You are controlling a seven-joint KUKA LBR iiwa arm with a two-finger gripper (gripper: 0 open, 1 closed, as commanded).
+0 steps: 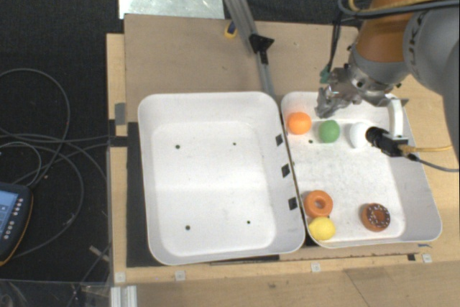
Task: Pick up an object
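The right bin (413, 187) holds several small objects. An orange ball (298, 124) and a green ball (328, 131) lie near its far edge, with a white object (356, 134) beside them. Near the front lie an orange ring (318, 203), a yellow ball (323, 228) and a brown frosted donut (375, 216). My gripper (328, 106) hangs just above and behind the green ball, between it and the orange ball. Nothing shows between its fingers.
The left bin (208, 176) sits next to the right one, joined by black clips (284, 170). A grey pole (241, 3) slants across the back of the bench. A black cable plug (381, 140) juts over the right bin.
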